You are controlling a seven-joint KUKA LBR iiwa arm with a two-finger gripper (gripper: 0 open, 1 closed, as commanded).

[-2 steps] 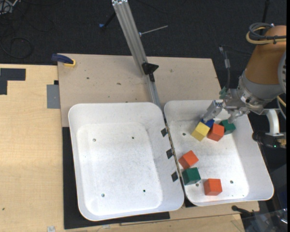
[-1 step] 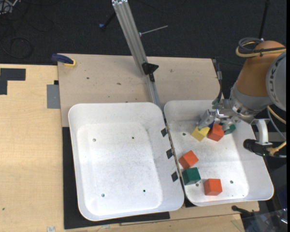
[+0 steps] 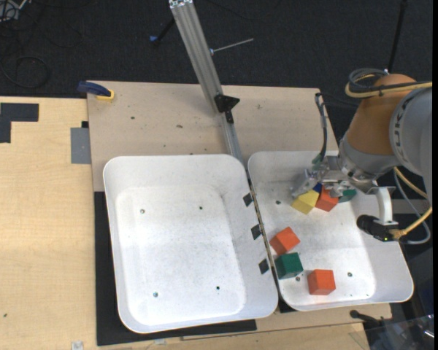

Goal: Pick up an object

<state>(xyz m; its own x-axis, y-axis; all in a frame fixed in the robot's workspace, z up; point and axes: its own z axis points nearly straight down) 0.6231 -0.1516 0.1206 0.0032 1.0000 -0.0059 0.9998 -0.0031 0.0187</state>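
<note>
1. One two-finger metal gripper (image 3: 327,187) hung low in the upper part of the right-hand shallow white bin (image 3: 394,283), its tip just above a small cluster of blocks; whether it was clenched, released or grasping anything could not be told from this slanted view.
2. Touching or just under that tip sat a small yellow block (image 3: 304,203) and, beside it on the arm's side, a small red-orange block (image 3: 325,201), with a bit of blue and green peeking behind them, too small to identify.
3. Both blocks looked rigid, light and smooth-faced, likely wood or plastic; I judged a grip across two flat opposite faces safest, since pinching a corner would probably squirt the block away.
4. Nearer the front of the right-hand bin lay three more: an orange cube (image 3: 285,239) by the dividing wall, a dark green cube (image 3: 289,265) just below it, and an orange-red cube (image 3: 321,281) toward the front.
5. Beyond the dividing wall, the left-hand shallow white bin (image 3: 124,195) held no blocks.
</note>
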